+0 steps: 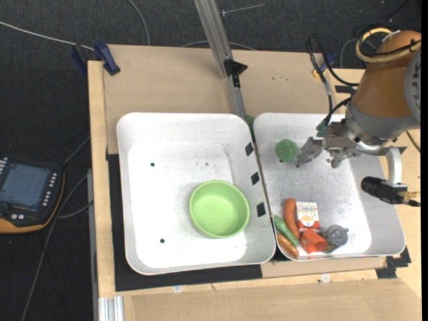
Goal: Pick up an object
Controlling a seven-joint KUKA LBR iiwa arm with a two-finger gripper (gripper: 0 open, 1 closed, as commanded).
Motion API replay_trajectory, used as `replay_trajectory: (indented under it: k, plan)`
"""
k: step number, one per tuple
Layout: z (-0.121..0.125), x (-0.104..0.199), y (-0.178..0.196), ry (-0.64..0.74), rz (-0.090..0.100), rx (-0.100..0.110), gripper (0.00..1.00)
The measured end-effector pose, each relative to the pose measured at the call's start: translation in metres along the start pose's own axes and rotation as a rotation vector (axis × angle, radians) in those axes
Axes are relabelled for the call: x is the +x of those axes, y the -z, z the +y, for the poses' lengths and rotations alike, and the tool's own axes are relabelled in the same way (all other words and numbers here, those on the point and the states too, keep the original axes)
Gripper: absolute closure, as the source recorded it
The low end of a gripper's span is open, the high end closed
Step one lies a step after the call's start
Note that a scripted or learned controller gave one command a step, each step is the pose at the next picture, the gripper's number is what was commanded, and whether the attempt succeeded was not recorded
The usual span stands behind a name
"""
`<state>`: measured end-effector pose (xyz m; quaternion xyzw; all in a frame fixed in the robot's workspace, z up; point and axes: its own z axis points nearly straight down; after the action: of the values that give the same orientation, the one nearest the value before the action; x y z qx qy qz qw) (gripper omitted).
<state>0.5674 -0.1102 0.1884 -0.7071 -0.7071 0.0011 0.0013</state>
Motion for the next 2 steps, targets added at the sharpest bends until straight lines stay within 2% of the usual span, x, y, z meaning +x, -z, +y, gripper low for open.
replay_trajectory:
  k: [2]
  plan:
    - [-0.005, -0.007, -0.095, 0.0, 0.0, 0.0, 0.0]
